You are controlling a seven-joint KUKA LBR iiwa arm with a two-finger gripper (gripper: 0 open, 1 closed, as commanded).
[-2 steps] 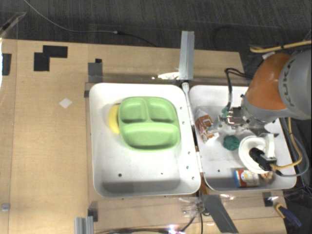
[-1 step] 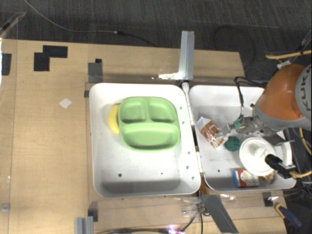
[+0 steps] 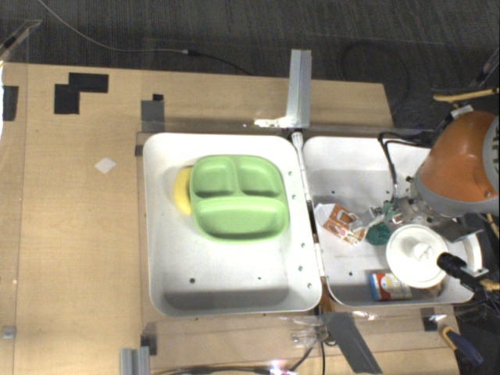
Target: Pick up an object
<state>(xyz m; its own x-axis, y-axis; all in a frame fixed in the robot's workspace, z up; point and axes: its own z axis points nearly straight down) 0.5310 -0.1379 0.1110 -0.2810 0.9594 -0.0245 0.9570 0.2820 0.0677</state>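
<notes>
Grey arm (image 3: 461,170), orange-banded, reaches in from the right, wrist down.

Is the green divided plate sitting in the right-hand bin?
No, the green divided plate lies in the left bin, partly covering a yellow object, while the arm works over the right bin.

Tray (image 3: 237,195) in left bin (image 3: 168,280)

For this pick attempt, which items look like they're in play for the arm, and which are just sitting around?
In play, in the right bin under the arm:
- orange-and-white packet
- teal object
- blue-and-orange item at the front wall

Lying about, in the left bin:
- green divided tray
- yellow object tucked at the tray's left edge
</notes>
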